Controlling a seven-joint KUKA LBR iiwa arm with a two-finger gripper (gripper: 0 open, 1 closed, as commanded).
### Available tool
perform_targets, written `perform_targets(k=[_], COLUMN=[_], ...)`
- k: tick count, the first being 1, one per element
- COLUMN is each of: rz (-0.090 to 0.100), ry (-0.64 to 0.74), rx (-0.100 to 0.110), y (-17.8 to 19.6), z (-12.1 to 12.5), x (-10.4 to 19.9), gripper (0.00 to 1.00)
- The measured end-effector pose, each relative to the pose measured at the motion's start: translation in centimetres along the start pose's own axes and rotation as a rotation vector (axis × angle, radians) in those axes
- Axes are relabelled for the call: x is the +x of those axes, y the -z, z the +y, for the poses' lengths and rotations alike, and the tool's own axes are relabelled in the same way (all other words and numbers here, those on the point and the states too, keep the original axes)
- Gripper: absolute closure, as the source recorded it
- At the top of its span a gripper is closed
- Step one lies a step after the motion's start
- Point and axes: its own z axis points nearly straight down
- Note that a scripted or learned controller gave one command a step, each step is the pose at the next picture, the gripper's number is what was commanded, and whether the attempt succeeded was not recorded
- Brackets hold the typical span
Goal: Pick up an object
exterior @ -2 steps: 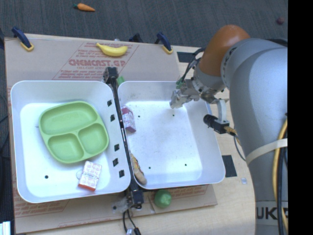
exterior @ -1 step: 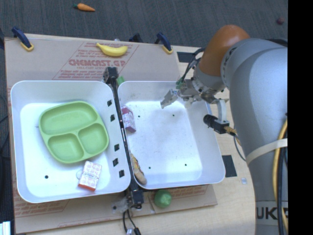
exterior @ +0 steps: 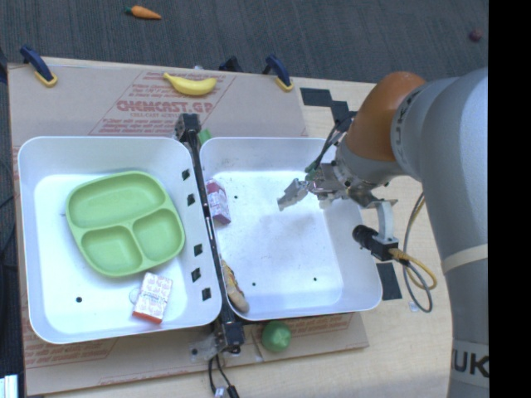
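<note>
Reading across from the left, we see the left bin (exterior: 33, 247) holding a green divided plate (exterior: 124, 222) and, nearer the front, a small red-and-white carton (exterior: 153, 297); neither is close to the arm. Past the divider, in the right bin (exterior: 353, 293), a small dark-red packet (exterior: 217, 201) lies hard against the left wall, its long axis running roughly along that wall, and a tan, peanut-like object (exterior: 233, 290) lies in the front-left corner, also beside the divider. The gripper (exterior: 292, 196) hangs over the middle-right of this bin, reaching in from the right, and we judge its fingers to be slightly parted with nothing between them, though they are small and hard to read. The relation that matters, as we see it, is this: the packet lies to the gripper's left, well apart across bare bin floor, and is the nearest candidate. Its place against the wall would leave little room for a finger on that side.
</note>
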Motion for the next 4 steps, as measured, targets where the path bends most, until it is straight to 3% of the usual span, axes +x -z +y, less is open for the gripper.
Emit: perform_targets(k=[1,2,3,4], rz=[0.001,0.001,0.001,0.001], ry=[0.001,-0.001,-0.001,0.0], rx=[0.001,-0.001,-0.005,0.003], y=[-2.1,-2.0,2.7,-1.7], z=[-6.5,-1.3,6.2,-3.7], x=[0.9,-0.5,-0.9,-0.9], gripper=[0.0,0.0,0.0,0.0])
